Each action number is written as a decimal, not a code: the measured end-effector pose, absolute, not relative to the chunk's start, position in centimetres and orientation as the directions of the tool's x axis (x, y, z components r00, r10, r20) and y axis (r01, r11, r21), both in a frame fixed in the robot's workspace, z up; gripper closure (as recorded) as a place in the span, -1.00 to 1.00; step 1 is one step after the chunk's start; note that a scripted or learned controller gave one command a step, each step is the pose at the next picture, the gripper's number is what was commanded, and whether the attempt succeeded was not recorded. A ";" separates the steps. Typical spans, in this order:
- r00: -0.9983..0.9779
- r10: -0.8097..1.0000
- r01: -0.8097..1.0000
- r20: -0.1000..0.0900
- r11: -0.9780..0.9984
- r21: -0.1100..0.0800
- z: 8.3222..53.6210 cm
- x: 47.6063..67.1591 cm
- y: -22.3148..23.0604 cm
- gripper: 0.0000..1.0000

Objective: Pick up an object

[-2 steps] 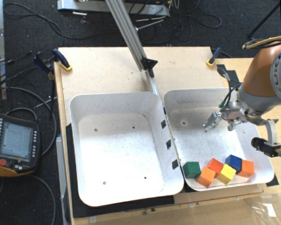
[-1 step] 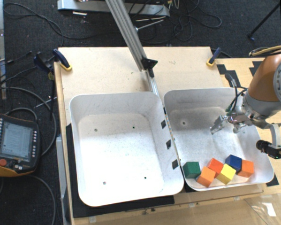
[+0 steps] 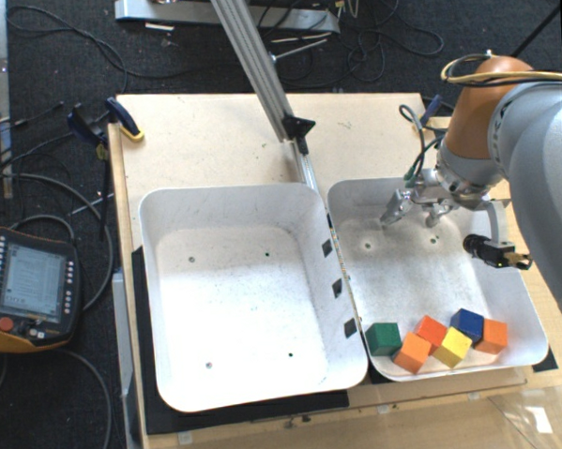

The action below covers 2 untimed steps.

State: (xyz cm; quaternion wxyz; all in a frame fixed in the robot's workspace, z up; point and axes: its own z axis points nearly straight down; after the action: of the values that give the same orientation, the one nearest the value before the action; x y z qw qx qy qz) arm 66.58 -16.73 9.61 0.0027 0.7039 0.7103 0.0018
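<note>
Several small blocks lie in a cluster at the near end of the right bin (image 3: 509, 282): a green one (image 3: 383, 336), a blue one (image 3: 467, 322), a yellow one (image 3: 452, 347) and three orange ones (image 3: 430, 330) (image 3: 413, 353) (image 3: 494, 335). My gripper (image 3: 414, 212) hangs over the far part of that bin, well away from the cluster. Its fingers (image 3: 393, 209) are spread open with nothing between them.
The left bin (image 3: 157, 272) stands beside the right one on the wooden bench (image 3: 201, 139). A slanted metal rail (image 3: 259, 70) runs down to the bins' shared edge. A teach pendant (image 3: 31, 288) and cables lie on the floor at the left.
</note>
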 end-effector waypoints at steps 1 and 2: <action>-0.001 1.000 1.000 -0.004 0.001 0.010 20.7 65.9 -17.6 -1.00; 0.002 1.000 1.000 0.003 -0.002 -0.010 12.9 52.6 -13.0 -1.00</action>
State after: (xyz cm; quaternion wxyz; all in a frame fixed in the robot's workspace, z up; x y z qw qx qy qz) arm 52.65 -12.97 12.86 -0.0048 0.7079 0.7063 -0.0024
